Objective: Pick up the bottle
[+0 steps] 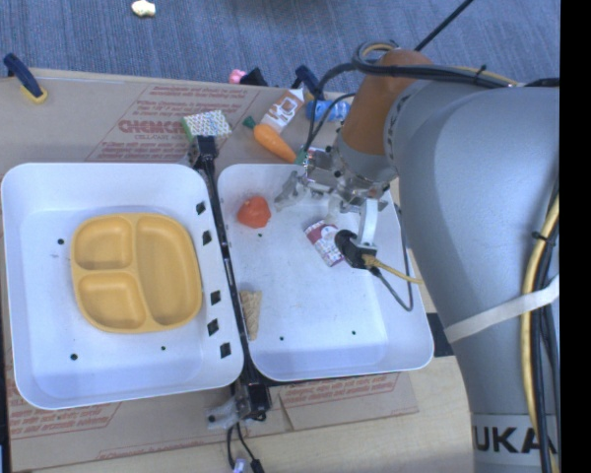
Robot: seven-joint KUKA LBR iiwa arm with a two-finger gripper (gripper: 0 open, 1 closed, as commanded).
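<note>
A small bottle (327, 242) with a red and white label and a dark end lies on its side in the right bin (315, 343), towards the back right. The gripper (320, 187) hangs over the back edge of that bin, just behind the bottle and slightly left of it. The grey arm with its orange band (374, 106) comes in from the right above it. I see nothing held in the gripper, and the wrist hides part of it.
A red round piece (254, 211) and a tan wafer (249, 311) lie on the right bin's left side. A yellow divided plate (135, 270) sits in the left bin (39, 363). Behind the bins lie a carrot (274, 142) and a white and orange container (282, 110).
</note>
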